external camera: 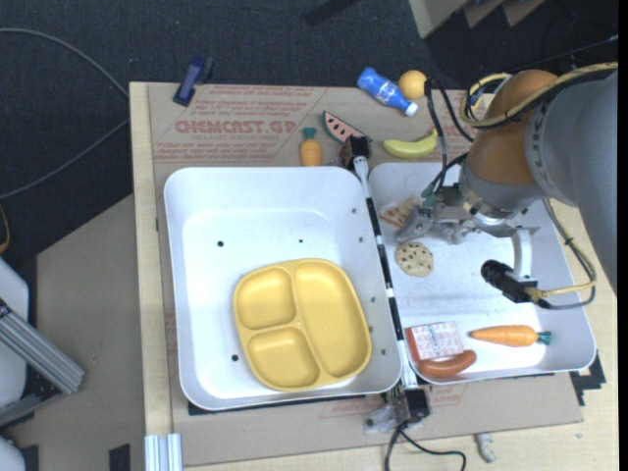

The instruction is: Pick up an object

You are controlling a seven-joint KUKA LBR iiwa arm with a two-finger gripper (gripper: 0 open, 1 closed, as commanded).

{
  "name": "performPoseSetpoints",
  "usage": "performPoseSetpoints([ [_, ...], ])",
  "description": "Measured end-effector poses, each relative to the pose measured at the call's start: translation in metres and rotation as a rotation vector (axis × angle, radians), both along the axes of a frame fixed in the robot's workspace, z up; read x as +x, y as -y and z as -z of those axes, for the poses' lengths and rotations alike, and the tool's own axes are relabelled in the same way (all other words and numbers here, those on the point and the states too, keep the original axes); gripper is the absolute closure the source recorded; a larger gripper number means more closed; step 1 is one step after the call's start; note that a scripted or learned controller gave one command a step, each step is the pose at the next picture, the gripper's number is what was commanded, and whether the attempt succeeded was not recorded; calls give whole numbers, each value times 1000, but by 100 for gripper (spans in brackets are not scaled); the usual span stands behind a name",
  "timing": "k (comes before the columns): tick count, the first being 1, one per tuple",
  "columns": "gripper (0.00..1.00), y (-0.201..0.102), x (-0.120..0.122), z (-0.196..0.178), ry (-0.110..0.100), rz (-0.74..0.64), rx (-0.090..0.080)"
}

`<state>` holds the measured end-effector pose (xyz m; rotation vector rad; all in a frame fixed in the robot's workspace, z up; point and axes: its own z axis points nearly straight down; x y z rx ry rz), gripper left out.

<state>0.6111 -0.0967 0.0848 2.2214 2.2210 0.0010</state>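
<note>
One cookie [415, 258] just below pincer [424, 220]

Yellow tray [299, 322] in left bin [196, 204]; cookie [415, 258], carrot [503, 337] in R bin [574, 346].

Bright, even overhead light, white bins [196, 214] slightly glaring, soft shadows, mild overall softness.

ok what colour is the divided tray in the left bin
Pale yellow divided tray, seen in the camera view.
</note>
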Motion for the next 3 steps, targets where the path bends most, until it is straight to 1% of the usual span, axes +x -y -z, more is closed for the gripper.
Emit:
performPoseSetpoints([
  [1,0,18,52,2,-11,-2,2],
  [2,100,18,53,-9,-7,-3,0],
  [3,100,-44,20,-114,4,-3,0],
])
